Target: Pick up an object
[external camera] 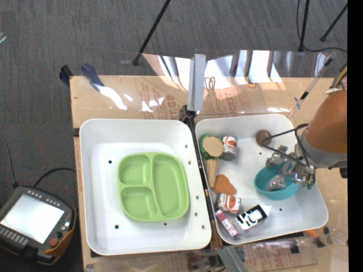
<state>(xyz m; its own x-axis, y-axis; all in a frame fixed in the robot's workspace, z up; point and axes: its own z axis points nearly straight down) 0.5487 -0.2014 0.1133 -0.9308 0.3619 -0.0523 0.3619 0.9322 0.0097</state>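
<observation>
Fingers (282, 177) down inside the teal bowl (272, 187), right bin.

Whether they are released or clenched I cannot tell; wrist hardware and glare blur them. The bowl lies directly beneath, its rim curving to their left and front, near the right bin's (317, 214) right wall. Cans, a cone and a carton cluster well to the left. The green tray (153, 186) sits alone in the left bin.

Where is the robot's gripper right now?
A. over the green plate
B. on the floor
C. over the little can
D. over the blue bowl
D, the gripper hangs right over the blue bowl in the right bin, far from the green plate in the left bin.
</observation>
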